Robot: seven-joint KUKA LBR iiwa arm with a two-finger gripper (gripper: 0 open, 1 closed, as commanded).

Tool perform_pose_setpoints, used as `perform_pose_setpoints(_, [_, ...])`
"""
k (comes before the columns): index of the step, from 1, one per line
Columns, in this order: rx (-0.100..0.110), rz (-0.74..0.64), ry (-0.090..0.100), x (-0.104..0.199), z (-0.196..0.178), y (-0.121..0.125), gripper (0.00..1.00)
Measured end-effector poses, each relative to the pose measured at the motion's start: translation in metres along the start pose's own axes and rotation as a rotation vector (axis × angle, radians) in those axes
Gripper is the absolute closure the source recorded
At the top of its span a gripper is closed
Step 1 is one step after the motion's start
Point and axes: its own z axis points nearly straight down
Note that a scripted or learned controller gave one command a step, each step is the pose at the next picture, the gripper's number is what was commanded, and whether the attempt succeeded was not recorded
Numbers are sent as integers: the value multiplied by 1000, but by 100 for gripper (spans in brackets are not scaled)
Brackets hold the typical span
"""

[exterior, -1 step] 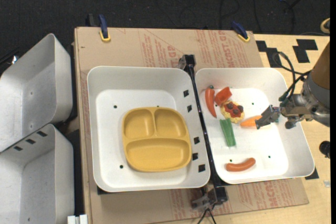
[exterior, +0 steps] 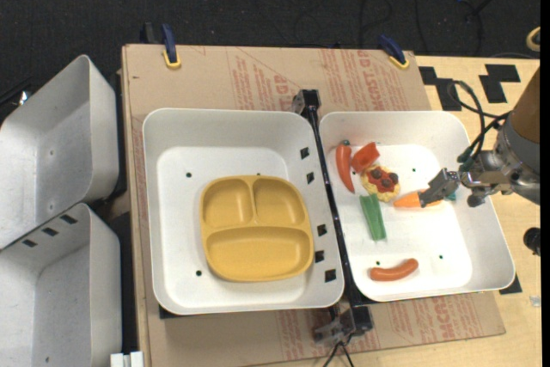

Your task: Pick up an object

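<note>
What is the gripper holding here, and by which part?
It cannot be told. The gripper sits at the right end of the orange carrot in the right bin, but a grip is not clear.

Printed lettering on the cardboard sheet

Red printed lettering is seen on the brown cardboard sheet (exterior: 258, 69) under the 2 white bins, along its far edge and again at its near right edge. The print is turned away from the camera and is too faint and small to be read with certainty. No other text, number or label can be read.
</note>
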Motion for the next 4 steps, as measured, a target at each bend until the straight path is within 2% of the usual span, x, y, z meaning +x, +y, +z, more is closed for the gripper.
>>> perform_pose_setpoints(3, [2, 2, 1, 6, 134, 14, 0])
perform_pose_setpoints(4, [0, 3, 0, 5, 123, 14, 100])
